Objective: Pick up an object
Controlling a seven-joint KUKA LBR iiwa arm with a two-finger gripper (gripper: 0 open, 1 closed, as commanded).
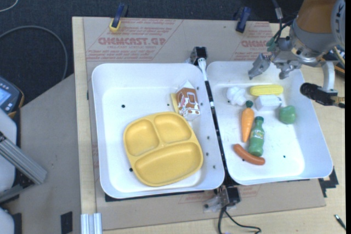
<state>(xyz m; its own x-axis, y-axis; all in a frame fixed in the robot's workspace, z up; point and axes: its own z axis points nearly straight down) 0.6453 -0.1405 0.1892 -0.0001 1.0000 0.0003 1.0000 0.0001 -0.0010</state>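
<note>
Right bin [312, 145]: we are counting a corn cob [266, 90], a white block [267, 101] just below it, a white lump [236, 96], a carrot [247, 123], a green bottle [256, 137], a red sausage [249, 154] and a green pepper [287, 114]. Left bin [104, 112]: we are logging a yellow divided plate [163, 148] and a small printed carton [186, 102]. The gripper [273, 67] is hovering above the right bin's far edge, fingers spread apart, gripping nothing, near the corn cob.

The fingers [259, 67] hang spread and empty above the right bin [315, 142], the corn [266, 90] just below them.
</note>
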